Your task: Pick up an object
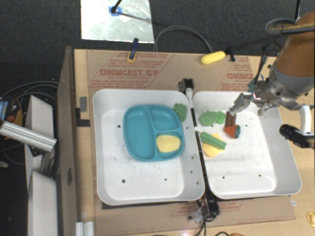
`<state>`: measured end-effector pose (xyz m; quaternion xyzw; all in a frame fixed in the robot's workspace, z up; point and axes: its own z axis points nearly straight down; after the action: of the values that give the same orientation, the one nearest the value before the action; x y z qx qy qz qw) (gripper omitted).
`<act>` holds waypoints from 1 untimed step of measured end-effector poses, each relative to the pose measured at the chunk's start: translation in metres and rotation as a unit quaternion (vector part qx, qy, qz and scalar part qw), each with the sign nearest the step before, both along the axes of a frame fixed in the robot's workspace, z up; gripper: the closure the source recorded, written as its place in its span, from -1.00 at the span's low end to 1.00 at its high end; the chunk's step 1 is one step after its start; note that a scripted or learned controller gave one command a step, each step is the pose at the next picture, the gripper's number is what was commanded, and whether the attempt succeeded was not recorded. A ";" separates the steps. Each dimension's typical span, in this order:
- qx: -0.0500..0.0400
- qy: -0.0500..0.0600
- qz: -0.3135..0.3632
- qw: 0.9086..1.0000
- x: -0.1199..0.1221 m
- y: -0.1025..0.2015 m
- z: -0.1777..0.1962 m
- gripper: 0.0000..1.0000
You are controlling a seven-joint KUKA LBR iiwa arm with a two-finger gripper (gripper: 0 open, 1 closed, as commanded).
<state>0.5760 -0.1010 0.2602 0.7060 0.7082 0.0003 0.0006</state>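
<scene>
My gripper (233,115) reaches down into the right bin (266,181) from the upper right, near the bin's upper middle. Its tip is right above a small red object (234,131), with a brown piece (230,119) at the tip. A bumpy green object (212,117) lies just to its left. Below that are a long green object (212,140) and a yellow piece (210,152) tucked under it.
The left bin (113,181) holds a blue divided plate (144,132) with a yellow object (168,143) in its lower right compartment. A green object (180,111) sits at the plate's upper right edge. A yellow object (212,58) lies on the bench behind the bins.
</scene>
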 end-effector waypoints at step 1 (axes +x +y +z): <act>0.000 0.003 -0.002 1.000 -0.004 -0.034 -0.075 -1.00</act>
<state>0.5719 -0.1351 0.1856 0.7077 0.7065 -0.0019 -0.0015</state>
